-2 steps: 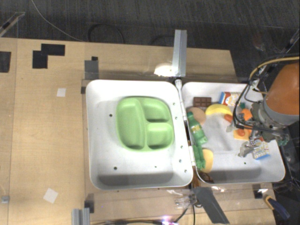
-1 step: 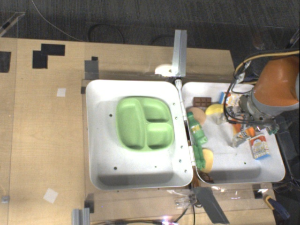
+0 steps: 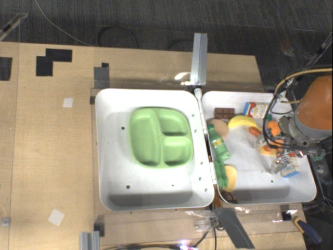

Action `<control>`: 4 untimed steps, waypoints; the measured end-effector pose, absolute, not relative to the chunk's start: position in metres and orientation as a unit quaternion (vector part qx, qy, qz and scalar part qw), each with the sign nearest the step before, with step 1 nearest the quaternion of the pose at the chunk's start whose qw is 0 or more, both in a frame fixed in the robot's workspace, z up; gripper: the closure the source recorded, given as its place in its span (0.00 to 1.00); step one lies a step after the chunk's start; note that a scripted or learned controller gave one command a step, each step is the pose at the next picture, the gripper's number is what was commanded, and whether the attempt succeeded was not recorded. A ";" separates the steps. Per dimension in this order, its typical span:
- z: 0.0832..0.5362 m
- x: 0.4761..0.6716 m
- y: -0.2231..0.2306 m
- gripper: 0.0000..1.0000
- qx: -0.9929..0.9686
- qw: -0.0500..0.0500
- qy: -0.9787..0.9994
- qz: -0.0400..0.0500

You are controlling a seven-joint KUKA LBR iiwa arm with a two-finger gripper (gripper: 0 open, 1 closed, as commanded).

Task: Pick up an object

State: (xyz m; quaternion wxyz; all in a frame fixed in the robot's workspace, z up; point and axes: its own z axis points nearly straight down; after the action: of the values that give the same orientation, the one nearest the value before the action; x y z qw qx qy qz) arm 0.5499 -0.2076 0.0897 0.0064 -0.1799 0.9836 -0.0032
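Note:
The right bin (image 3: 260,189) holds several small items. A yellow banana (image 3: 243,122) lies near its back, beside a brown chocolate bar (image 3: 225,111) and a red and white carton (image 3: 255,109). A green bottle (image 3: 219,147) lies along the left wall, with a yellow and green item (image 3: 229,176) below it. My gripper (image 3: 281,142) hangs low over the bin's right side, under the grey wrist and orange band (image 3: 318,103). It is above an orange item (image 3: 268,150) and a silver and blue packet (image 3: 286,165). Cables and the wrist hide its tips.
The left bin (image 3: 112,181) holds a green divided plate (image 3: 158,137). A metal post (image 3: 199,59) stands behind the divider between the bins. The wooden bench (image 3: 47,155) stretches to the left. Black cables (image 3: 270,126) loop beside the wrist.

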 end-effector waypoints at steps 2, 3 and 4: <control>0.205 0.585 -0.195 1.00 -0.157 0.009 0.988 -0.004; 0.201 0.584 -0.195 0.00 -0.156 0.006 0.988 -0.002; 0.097 0.572 -0.199 0.00 -0.218 0.005 0.976 -0.002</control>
State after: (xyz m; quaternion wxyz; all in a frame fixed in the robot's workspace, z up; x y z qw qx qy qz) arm 0.5715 -0.1994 0.0972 0.0052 -0.2180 0.9759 -0.0019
